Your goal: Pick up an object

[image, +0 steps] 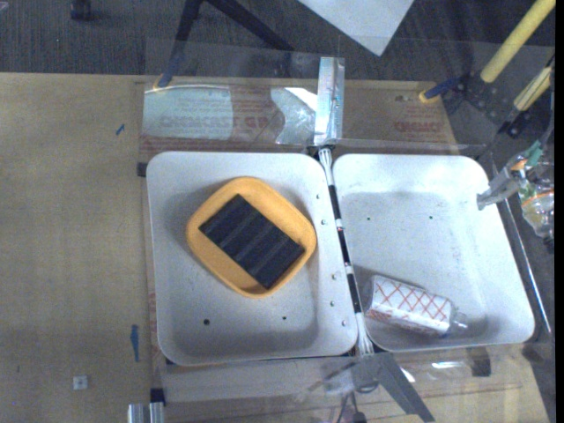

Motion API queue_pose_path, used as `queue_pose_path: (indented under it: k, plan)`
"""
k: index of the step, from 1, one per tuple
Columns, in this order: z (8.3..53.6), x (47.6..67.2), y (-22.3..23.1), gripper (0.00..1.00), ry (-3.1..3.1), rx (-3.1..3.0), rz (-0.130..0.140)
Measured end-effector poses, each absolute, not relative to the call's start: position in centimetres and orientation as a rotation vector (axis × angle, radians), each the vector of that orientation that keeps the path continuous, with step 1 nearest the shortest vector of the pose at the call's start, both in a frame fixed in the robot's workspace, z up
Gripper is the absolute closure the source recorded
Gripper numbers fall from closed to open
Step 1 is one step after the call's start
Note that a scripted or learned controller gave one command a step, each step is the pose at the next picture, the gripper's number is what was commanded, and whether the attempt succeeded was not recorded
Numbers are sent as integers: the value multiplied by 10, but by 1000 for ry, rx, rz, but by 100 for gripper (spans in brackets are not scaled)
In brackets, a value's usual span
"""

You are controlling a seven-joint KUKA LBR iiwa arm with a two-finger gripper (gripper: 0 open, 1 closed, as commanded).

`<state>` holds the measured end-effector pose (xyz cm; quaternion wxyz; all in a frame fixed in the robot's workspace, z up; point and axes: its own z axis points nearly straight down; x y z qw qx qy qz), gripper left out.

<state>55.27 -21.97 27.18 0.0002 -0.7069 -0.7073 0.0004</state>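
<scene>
An orange-yellow rounded block with a black ribbed top (251, 236) lies in the left bin (176, 324), a little above its middle. A white tube with a red criss-cross pattern (411, 306) lies on its side near the front of the right bin (423, 201). My gripper (504, 188) pokes in at the view's right edge, over the right bin's right rim. It is well away from the tube and has nothing visibly in it. Most of it is cut off by the frame.
A metal divider (339, 236) runs between the two bins. Behind them lie cardboard and clear plastic sheeting (238, 117). Yellow-handled tools (520, 29) and clamps stand at the back right, and bare bench lies to the left.
</scene>
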Motion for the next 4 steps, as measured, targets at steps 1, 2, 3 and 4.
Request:
queue_pose_path:
  k: [1, 2, 3, 4]
  plan:
    - [196, 539, -154, 0, -2228, -2214, 1]
    - [188, 577, -174, 0, -2258, -2187, 0]
    - [140, 623, -206, 0, -2292, -2153, 1]
    - [223, 618, -222, 0, -2215, -2231, 1]
